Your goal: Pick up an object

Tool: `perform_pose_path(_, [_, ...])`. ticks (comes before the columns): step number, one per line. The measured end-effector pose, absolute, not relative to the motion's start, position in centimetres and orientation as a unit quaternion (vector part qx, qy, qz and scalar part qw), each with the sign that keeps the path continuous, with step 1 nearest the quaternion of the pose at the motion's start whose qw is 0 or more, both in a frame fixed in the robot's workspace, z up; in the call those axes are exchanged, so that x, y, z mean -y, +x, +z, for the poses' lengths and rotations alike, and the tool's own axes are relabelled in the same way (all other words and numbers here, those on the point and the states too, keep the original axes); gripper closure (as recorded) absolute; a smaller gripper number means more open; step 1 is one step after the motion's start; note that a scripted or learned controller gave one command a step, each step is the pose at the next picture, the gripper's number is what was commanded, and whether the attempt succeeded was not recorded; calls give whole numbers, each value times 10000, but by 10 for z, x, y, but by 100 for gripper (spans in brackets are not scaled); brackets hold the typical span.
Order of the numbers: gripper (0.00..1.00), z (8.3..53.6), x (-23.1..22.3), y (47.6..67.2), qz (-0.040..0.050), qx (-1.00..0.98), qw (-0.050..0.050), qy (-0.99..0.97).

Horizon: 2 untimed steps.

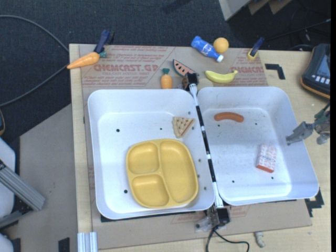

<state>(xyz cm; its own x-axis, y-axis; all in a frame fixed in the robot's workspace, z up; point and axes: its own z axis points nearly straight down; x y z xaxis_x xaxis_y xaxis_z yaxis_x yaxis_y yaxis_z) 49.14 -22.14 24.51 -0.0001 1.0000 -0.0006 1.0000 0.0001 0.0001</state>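
Observation:
The right bin (294, 185) holds a reddish sausage (229, 117) near its far wall and a pink-and-white packet (266, 157) toward its right side. In the left bin (105, 140) lie a yellow divided plate (161, 172) and a waffle wedge (182, 125). My gripper (308, 135) hovers over the right bin's right rim, just up and to the right of the packet. Its grey fingers (295, 134) look spread, so it is open with nothing between them.
Behind the bins on the bench lie a carrot (83, 61), a small orange toy (166, 81), a watermelon slice (181, 67), a banana (220, 76), a blue bottle (206, 48) and an orange ball (221, 44). A black device (319, 70) sits at the far right.

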Motion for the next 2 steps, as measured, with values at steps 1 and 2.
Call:
perform_pose_path(1, [0, 189, 192, 557, 3, -7075, 6, 7067])
perform_pose_path(2, [0, 153, 206, 649, -2, -7078, 3, 7064])
